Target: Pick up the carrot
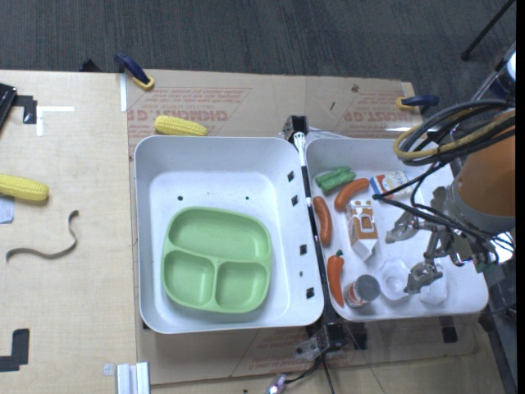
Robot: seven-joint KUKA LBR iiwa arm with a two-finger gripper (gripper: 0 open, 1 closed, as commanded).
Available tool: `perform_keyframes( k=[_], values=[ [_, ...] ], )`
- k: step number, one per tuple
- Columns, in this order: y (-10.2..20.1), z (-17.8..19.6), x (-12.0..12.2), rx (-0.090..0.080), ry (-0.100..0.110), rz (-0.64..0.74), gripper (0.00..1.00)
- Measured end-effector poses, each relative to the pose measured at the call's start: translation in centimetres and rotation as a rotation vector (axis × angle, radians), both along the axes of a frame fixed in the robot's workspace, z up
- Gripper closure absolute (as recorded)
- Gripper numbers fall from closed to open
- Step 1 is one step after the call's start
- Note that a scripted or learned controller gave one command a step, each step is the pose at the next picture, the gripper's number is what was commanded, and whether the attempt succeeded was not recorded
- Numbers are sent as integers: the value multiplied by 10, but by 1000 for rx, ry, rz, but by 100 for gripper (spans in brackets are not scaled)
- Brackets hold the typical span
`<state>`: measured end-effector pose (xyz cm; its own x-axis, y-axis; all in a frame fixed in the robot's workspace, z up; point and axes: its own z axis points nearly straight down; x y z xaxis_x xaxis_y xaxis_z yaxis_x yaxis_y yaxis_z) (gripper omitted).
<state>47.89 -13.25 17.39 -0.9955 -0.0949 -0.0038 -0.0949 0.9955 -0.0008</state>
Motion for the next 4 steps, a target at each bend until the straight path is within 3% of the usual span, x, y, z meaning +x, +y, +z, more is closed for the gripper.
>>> perform_keyframes(
  k=[1, 2, 3, 4],
  values=[
    [41, -49, 4, 1, 3, -122, 0],
    [-51, -48, 39, 0, -1, -16, 0],
    [27, -78, 57, 2, 1, -184, 0],
    [27, -69, 59, 1, -4, -182, 100]
  ],
)
